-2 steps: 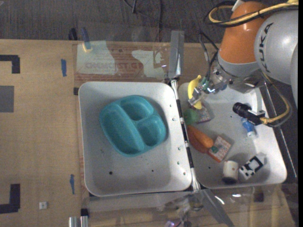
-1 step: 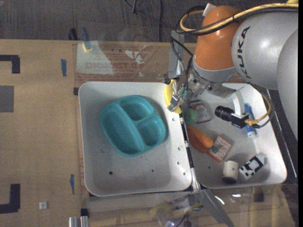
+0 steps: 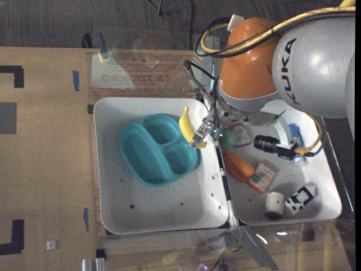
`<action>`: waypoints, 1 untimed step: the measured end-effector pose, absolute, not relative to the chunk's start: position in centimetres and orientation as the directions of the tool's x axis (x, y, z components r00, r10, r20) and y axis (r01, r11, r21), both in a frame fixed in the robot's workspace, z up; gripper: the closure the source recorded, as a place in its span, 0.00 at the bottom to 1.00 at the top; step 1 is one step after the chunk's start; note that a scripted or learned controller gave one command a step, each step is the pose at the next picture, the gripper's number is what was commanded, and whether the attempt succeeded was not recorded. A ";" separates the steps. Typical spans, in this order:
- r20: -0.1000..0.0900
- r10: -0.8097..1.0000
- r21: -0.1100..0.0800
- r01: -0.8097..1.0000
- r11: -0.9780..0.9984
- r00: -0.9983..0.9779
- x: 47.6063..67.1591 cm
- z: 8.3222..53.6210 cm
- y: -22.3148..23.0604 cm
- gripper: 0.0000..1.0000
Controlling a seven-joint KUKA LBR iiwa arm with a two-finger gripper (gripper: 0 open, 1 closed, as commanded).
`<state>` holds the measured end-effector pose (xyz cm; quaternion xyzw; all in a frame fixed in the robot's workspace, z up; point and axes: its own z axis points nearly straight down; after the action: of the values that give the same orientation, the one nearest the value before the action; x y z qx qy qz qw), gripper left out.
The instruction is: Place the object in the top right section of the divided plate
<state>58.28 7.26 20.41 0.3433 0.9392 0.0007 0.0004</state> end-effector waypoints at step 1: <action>0.000 0.646 0.002 0.646 0.763 -0.763 58.3 20.4 7.1 0.00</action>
<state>58.29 7.15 20.40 0.3440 0.9390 0.0007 0.0004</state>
